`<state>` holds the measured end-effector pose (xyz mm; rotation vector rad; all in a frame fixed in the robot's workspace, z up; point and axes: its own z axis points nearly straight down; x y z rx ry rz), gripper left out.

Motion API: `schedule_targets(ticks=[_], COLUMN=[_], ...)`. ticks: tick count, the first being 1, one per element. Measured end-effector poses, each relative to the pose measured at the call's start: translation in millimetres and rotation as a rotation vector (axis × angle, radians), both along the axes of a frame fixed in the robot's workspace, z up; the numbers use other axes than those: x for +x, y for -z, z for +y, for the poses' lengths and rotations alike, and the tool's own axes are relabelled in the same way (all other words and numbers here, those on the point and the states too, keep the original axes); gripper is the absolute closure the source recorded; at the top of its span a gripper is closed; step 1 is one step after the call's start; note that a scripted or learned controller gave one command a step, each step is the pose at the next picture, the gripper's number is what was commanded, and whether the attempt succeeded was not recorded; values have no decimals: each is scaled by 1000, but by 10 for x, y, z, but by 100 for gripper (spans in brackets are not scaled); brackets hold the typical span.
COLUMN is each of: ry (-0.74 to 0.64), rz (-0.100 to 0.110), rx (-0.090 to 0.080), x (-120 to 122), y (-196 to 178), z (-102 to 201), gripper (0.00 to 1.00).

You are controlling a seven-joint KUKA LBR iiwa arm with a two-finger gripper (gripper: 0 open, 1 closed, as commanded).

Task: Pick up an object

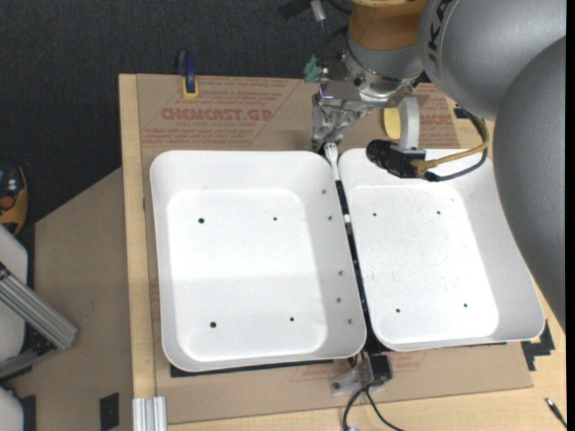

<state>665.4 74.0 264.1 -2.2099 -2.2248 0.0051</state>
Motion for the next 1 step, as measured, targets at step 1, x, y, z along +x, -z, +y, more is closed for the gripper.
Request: schedule_targets(ticks=[1], ry=[8], rz=[-13], rx=[-2], x=[16], y=[-674], z=[-323], gripper=[100])
